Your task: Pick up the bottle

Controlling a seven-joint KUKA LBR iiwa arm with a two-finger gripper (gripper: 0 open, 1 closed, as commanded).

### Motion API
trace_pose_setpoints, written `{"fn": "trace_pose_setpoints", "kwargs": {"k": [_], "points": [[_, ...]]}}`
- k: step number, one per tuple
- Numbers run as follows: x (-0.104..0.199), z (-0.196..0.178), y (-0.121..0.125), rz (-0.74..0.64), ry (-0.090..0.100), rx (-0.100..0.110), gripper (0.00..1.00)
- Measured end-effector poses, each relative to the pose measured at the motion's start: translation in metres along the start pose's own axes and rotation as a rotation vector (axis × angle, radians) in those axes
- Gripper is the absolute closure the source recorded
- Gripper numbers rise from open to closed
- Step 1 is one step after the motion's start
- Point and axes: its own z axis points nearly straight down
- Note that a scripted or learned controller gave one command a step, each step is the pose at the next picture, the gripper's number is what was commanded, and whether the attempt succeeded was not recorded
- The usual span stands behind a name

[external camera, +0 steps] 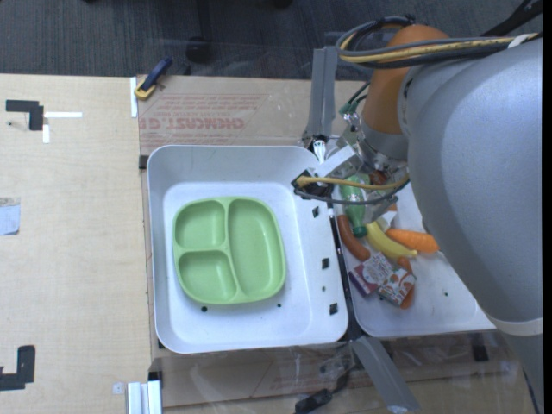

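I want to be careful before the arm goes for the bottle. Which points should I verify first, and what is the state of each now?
1. The green plastic bottle is in the right white bin: ok.
2. The pincer is over the bottle's corner: ok.
3. The bottle is already gripped: cannot tell.
4. The bottle is free of neighbours: not ok, the red sausage and yellow banana crowd it.
5. The left white bin with the green divided plate is out of the way: ok.
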Motion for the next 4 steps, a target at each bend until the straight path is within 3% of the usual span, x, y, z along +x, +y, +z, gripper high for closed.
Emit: {"fn": "trace_pose_setpoints", "kwargs": {"k": [1,2,3,4], "points": [[-0.001,-0.008,0.001,-0.003,-0.004,0.001,1.00],[-0.071,-0.096,0.076,0.273,-0.001,0.001,1.00],[-0.071,-0.095,0.075,0.273,-0.002,0.002,0.00],[-0.066,-0.031,0.022,0.275,-0.003,0.003,0.00]]}}
